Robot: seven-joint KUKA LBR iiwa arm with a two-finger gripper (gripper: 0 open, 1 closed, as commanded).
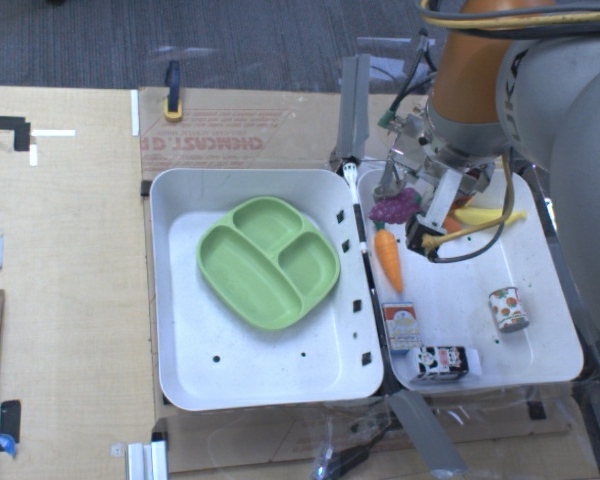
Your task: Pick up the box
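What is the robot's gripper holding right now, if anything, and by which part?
Cannot be told. The grey arm's gripper sits right over the purple grape bunch, its grip hidden. The small orange-and-white box lies apart from it, unheld.

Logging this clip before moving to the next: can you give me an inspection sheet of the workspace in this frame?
surface: left bin and right bin, both white, on a wooden bench.
job's things: orange-and-white box and black-and-white box, both lying by the right bin's near edge.
clutter: green divided plate in the left bin; grapes, carrot and can in the right bin.
grippers: tool over the grapes, away from both boxes.
cables: cable looped across the arm's orange band.
surroundings: cardboard sheet, clamp, grey carpet.
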